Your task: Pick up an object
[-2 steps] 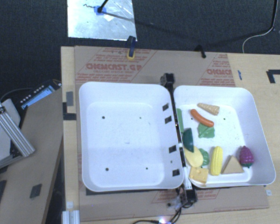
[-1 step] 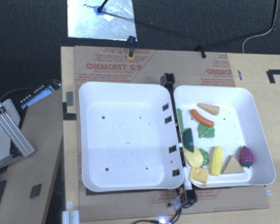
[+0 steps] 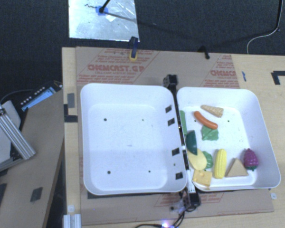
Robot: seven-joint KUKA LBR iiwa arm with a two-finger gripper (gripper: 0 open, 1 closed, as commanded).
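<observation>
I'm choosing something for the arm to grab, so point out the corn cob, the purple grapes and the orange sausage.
corn cob (image 3: 220,163), camera view, middle of the yellow cob.
purple grapes (image 3: 250,159), camera view, centre of the bunch.
orange sausage (image 3: 205,119), camera view, middle of its length.

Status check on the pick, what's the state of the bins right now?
Toys grouped in right bin: hot dog, corn, grapes. None lifted. Nothing blocking them.

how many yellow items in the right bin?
3. A corn cob stands lengthwise near the front, a pale yellow rounded piece sits left of it by the divider, and a yellow block fills the front-left corner. Overlapping pieces may hide more.
</observation>
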